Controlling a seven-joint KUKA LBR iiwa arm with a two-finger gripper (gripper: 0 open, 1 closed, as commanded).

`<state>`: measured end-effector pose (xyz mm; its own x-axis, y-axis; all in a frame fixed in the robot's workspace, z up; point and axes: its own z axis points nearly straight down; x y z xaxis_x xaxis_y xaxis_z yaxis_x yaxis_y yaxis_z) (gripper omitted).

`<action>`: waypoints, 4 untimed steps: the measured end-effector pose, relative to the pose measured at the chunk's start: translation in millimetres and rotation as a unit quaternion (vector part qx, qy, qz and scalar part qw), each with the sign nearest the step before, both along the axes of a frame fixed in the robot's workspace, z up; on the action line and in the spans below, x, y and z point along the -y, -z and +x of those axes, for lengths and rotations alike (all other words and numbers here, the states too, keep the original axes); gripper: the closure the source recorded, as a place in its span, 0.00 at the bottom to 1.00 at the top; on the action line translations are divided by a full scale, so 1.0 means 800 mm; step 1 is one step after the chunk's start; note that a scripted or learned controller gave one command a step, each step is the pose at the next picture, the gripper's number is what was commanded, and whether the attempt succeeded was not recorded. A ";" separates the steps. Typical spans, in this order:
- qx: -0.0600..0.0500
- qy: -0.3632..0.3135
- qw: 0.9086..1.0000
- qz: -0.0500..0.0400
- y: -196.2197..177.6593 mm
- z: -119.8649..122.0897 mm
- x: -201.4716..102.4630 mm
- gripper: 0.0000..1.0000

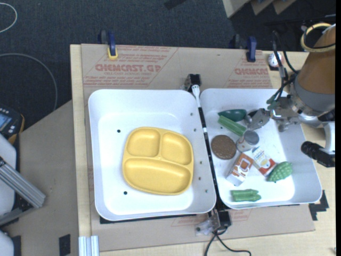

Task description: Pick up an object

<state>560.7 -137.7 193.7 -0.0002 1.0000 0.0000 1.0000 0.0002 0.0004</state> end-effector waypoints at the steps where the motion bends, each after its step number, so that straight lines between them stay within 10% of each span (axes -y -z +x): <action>1: -0.005 0.000 1.000 0.002 0.121 -0.035 -0.014 0.00; 4: -0.002 0.001 1.000 0.001 0.064 -0.104 -0.032 0.00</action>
<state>477.3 -112.2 142.3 0.0021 1.0000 0.0026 1.0000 -0.0021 -0.0043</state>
